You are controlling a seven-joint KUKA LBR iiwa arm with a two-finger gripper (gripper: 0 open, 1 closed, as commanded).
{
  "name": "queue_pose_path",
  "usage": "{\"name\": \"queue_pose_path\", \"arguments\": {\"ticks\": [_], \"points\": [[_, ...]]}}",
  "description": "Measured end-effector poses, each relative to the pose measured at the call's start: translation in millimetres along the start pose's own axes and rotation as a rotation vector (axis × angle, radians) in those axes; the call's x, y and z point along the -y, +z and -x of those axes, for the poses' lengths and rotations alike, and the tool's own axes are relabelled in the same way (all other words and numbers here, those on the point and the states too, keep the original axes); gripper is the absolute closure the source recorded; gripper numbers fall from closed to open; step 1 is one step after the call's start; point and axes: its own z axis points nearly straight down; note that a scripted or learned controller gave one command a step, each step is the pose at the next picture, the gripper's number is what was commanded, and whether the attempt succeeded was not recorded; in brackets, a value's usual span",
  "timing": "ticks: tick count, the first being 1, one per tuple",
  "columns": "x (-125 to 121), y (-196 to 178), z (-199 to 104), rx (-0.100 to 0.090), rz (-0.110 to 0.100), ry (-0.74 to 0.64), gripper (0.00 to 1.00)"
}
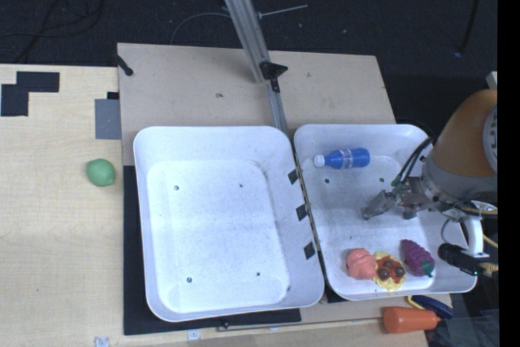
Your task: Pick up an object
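Observation:
The right bin (pixel 333 223) holds a blue bottle (pixel 344 158) lying on its side near the far wall. Along its near edge lie a pink-orange lump (pixel 361 263), a yellow and red toy (pixel 389 271) and a purple bunch of grapes (pixel 417 257). My gripper (pixel 379 208) reaches in from the right and hangs low over the bin's middle, between the bottle and the toys. Nothing shows between its fingers. Whether they are open or shut is unclear.
The left bin (pixel 213 223) stands beside the right one, joined by black clips. A green ball (pixel 101 172) lies on the wooden bench at far left. An orange carrot-like toy (pixel 409 319) lies outside the right bin's near edge. A metal rail (pixel 244 16) slants up behind the bins.

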Motion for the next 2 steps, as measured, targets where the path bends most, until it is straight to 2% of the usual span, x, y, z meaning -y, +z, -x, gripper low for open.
{"name": "queue_pose_path", "arguments": {"ticks": [1,2], "points": [[0,-12,1,0.000,0.002,0.002,1.00],[-8,-57,4,0.001,0.004,0.001,1.00]]}}
